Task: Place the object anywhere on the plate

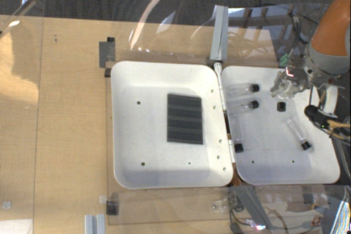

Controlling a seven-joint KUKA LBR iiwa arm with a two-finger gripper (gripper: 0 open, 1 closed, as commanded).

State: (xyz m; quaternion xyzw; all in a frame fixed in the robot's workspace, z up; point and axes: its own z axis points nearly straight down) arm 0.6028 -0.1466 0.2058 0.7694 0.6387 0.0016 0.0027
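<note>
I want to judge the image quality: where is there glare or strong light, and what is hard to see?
Camera view: sunlight brightens the bench's left side; reflections streak the clear sheet behind the bins; the transparent vials in the right bin nearly vanish against white; the gripper looks small and blurred.

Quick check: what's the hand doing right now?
Hand: over the right white bin; open or closed cannot be told.
</note>
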